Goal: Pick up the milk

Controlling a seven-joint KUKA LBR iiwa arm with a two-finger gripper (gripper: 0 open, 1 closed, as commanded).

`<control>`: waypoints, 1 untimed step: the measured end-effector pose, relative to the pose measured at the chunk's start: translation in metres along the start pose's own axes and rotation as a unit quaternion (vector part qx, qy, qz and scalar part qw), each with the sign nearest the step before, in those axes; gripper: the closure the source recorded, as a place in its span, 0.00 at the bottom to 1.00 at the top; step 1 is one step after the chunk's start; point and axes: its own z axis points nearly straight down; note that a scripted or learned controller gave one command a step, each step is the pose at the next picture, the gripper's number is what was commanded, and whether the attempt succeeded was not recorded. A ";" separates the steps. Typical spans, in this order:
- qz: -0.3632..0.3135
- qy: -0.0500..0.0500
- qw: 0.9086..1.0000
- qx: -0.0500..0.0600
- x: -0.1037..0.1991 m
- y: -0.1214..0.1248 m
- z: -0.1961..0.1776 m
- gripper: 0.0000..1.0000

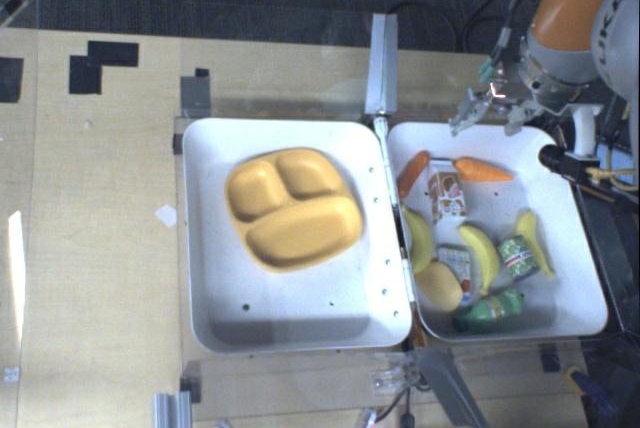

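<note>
The jaws of the gripper hang spread wide and empty over the far edge of the right bin. The milk lies flat in that bin's far half, well apart from them, between two carrots.

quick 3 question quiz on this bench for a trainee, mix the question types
1. True or false: the yellow tray lies in the left bin.
2. Which lies nearest the milk carton? A) carrot B) green bottle C) lemon
3. Where is the gripper relative to the right bin?

Key
1. True.
2. A.
3. Above its far edge, open, holding nothing, apart from the milk carton.
</note>
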 end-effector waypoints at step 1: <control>-0.124 -0.002 0.992 -0.009 0.026 -0.006 0.107 0.00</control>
